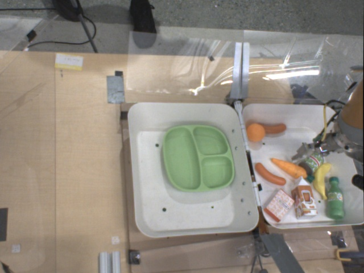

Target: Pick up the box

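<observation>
Over the right bin, my gripper (310, 151) hovers by the carrot, nothing between its fingers

My fingers look slightly apart, though I cannot tell for sure; they sit just above the carrot (289, 167) and a small can (312, 164); the box (279, 205) lies nearer the front edge, tilted, just beside a brown carton (304, 201); I judge I should move toward the front, square up to its long sides, and keep off the carton and the sausage (269, 174); its printing is too small to read
</observation>
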`<state>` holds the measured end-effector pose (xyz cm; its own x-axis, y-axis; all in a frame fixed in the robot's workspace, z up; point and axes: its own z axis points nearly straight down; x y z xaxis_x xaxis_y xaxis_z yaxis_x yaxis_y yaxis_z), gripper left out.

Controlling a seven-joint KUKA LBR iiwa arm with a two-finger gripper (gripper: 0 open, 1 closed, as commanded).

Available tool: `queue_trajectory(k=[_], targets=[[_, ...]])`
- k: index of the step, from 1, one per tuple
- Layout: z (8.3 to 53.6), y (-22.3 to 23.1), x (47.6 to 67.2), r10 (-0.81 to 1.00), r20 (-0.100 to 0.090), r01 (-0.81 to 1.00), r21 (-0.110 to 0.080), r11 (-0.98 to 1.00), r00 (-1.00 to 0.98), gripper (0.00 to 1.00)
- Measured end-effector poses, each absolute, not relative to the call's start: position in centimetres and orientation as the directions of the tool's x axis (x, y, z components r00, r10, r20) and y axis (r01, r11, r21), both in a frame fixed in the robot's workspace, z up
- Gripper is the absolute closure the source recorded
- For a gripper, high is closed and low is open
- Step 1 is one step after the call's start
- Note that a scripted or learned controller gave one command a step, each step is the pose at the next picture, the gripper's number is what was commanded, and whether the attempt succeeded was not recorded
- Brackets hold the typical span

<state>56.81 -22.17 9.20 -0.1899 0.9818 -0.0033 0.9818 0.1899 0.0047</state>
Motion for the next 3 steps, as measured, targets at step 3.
queue_trajectory(k=[3], targets=[[9.1,-16.8,57.0,0.769,0.001,0.769,0.001,-0.639,0.639,0.00]])
